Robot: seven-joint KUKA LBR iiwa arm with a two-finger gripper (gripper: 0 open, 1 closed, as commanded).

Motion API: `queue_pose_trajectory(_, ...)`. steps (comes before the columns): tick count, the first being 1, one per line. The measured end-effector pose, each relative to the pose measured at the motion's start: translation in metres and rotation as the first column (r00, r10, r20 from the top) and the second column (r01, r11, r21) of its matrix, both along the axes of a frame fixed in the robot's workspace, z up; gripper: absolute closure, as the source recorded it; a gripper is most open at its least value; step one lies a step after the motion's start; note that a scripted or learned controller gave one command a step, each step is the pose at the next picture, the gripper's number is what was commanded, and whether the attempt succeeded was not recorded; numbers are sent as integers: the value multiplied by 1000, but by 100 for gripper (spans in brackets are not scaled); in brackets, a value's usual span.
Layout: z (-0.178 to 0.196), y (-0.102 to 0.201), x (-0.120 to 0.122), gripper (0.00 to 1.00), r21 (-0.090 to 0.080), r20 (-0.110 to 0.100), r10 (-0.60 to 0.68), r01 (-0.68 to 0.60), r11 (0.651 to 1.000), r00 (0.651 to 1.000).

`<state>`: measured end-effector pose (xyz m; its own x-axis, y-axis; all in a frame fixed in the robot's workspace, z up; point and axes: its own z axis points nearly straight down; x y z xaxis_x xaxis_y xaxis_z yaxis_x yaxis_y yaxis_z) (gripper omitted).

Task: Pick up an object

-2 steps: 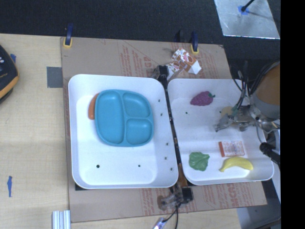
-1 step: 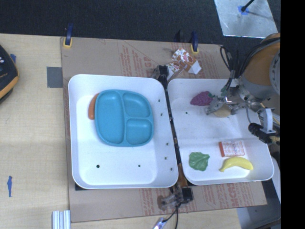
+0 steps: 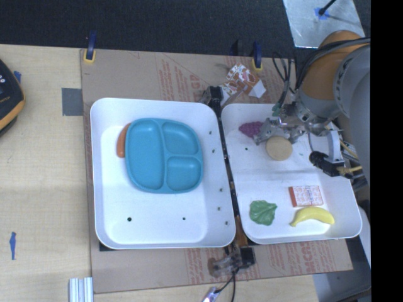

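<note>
The left bin [image 3: 107, 225] is being occupied by a blue divided plate [image 3: 165, 155], an orange piece [image 3: 120, 141] tucked at its left edge. In the right bin [image 3: 277, 226] — a banana [image 3: 312, 217], green leaf [image 3: 262, 211], red-white packet [image 3: 306, 195], purple piece [image 3: 250, 129]. The gripper [image 3: 281, 129] is being held over a tan round object [image 3: 279, 149], upper right; finger state cannot be told. Both bins are being carried on brown cardboard [image 3: 157, 74].

Bench [image 3: 38, 187]: light wood top, cardboard sheet [image 3: 157, 74] over the middle.
Two white bins sit on the cardboard, touching side by side: left bin [image 3: 107, 225], right bin [image 3: 343, 228]. Blue clamps [image 3: 90, 46] pin the sheet's far edge. Grey tape patch [image 3: 72, 101] on the wood just left of the sheet. Black-and-yellow device [image 3: 9, 99] at the bench's left edge, cut off by frame.
</note>
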<state>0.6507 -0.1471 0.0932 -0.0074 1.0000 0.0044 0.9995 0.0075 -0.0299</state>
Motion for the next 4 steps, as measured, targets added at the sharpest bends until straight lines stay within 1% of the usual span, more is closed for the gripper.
queue_pose_trajectory(1, -1, -24, -29, 0, -6, 26, -3, 3, 1000, 1000)
queue_pose_trajectory(2, -1, -44, 5, 0, -5, 26, -2, 2, 1000, 1000)
queue_pose_trajectory(3, -1, -64, -26, 0, -5, 27, -4, 4, 1000, 1000)
queue_pose_trajectory(4, 9, -64, -26, 100, -5, 26, -2, 2, 1000, 1000)
